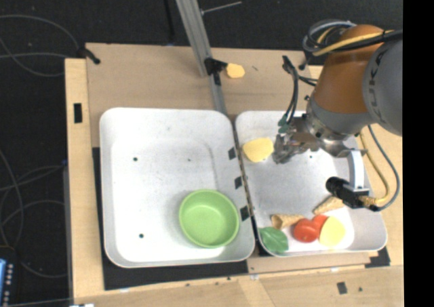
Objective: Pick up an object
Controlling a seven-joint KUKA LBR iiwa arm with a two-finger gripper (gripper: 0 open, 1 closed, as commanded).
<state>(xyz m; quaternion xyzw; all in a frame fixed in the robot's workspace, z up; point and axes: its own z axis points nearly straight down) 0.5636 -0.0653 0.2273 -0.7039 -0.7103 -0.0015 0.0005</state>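
My gripper (283,150) hangs over the upper left part of the right bin (305,183), just right of a pale yellow rounded object (257,150) lying by the bin's left wall. Along the bin's front lie a green leaf-like piece (273,238), a red tomato-like object (306,230), a yellow round object (332,231) and a tan cone-shaped piece (285,219). Nothing shows between the fingers.
A green bowl (209,217) sits at the front right of the left bin (135,163). A small yellow object (235,70) lies on the bench behind the bins, beside a slanting metal post (196,28). The divider between the bins runs close to the pale yellow object.
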